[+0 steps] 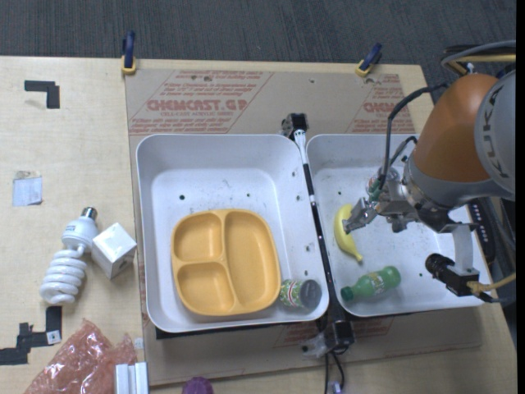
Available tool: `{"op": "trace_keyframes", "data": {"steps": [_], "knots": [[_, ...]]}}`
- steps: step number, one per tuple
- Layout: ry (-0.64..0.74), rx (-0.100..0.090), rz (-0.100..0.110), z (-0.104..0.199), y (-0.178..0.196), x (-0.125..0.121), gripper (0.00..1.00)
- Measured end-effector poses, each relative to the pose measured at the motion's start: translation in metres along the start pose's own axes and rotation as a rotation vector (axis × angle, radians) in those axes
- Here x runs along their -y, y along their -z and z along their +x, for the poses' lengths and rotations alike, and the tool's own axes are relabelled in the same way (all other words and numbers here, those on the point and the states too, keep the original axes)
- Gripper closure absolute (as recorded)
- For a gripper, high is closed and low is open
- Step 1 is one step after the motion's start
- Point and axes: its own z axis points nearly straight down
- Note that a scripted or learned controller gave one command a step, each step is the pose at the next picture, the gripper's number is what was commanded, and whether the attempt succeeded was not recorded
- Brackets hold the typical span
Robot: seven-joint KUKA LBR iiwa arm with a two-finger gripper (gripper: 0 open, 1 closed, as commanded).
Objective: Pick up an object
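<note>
Over the right-hand bin (328,150), the hand (362,217) hangs low, just beside the upper end of a banana (348,235) that lies on the bin floor near the dividing wall. Its fingers (367,213) appear parted, and nothing sits between them; whether a fingertip already touches the peel I cannot tell from this slant. Nearer the front wall of the same bin lies a green bottle (373,283) on its side, a little apart from the banana's lower tip.

Judging by the pose, the work is at the approach stage: the hand is lined up on the banana but no grasp has been made. The next move would call for settling the fingers astride the fruit's curved body, not just its tip, closing firmly, then lifting straight up. The banana's curve and smooth skin could let it roll or slip out if caught too near the end.

Next door, the left bin (156,162) holds a yellow divided plate (225,263) and a small can (299,294) at its front right corner. On the tabletop (74,162) to the left rest a spiral light bulb (70,257) and a white cube (113,249), well apart from the action.
</note>
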Motion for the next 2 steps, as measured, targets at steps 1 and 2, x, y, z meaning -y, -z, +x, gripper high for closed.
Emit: {"op": "trace_keyframes", "data": {"steps": [1,2], "knots": [[-0.004,-0.001,0.002,-0.0441,-0.0962,0.0078,0.0],[-0.005,0.0,0.0,-0.0448,-0.0863,0.0067,1.0]]}}
